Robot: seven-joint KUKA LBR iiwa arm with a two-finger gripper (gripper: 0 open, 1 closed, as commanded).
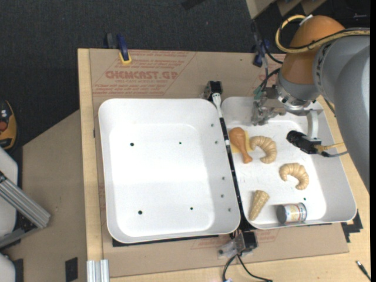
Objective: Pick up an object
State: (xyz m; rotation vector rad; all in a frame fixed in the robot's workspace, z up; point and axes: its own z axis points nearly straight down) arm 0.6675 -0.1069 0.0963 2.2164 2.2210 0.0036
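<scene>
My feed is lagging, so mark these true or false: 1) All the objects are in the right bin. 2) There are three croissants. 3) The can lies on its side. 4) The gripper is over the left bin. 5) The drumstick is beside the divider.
1) True: the right bin holds them all.
2) False: two croissants.
3) True: the can lies near the front.
4) False: the gripper is at the right bin's back.
5) True: the drumstick is beside it.

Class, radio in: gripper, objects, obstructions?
Gripper over right bin's far end, holding nothing visible. Drumstick, two croissants, cone, can lying loose. Nothing blocking.
</scene>
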